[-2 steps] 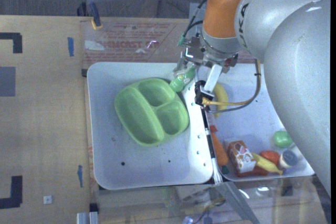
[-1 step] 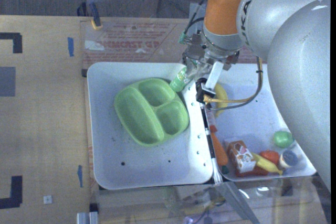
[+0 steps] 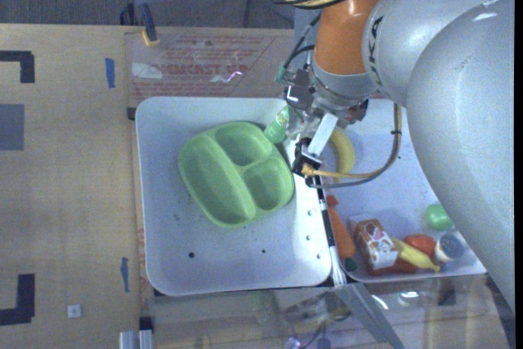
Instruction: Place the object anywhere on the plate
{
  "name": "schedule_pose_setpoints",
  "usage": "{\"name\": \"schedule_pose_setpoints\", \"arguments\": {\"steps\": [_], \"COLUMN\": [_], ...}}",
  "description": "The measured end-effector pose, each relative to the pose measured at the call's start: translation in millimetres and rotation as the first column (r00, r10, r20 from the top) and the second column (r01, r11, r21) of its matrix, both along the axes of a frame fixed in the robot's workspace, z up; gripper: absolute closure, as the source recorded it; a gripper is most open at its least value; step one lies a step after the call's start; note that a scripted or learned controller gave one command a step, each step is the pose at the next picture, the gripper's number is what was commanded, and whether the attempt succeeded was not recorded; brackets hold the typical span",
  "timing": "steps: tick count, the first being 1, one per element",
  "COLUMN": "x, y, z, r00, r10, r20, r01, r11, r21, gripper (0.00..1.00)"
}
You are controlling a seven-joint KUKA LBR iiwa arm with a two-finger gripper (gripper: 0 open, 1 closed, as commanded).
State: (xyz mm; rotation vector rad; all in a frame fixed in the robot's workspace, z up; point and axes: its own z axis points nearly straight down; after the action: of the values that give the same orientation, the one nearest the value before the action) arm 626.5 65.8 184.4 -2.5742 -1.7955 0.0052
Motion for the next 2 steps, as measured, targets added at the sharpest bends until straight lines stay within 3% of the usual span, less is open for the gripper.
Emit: {"name": "schedule_pose_setpoints", "arguments": {"steps": [1,2], "x": [0.0,0.0], "y": [0.0,0.0], "z": [0.0,0.1], "r00": [1.000,1.000], "r10": [0.000,0.000], "r20": [0.000,0.000], "r01": [0.000,0.000], "r11": [1.000,1.000], "r21": [0.000,0.000], "gripper": [0.00,0.00]}}
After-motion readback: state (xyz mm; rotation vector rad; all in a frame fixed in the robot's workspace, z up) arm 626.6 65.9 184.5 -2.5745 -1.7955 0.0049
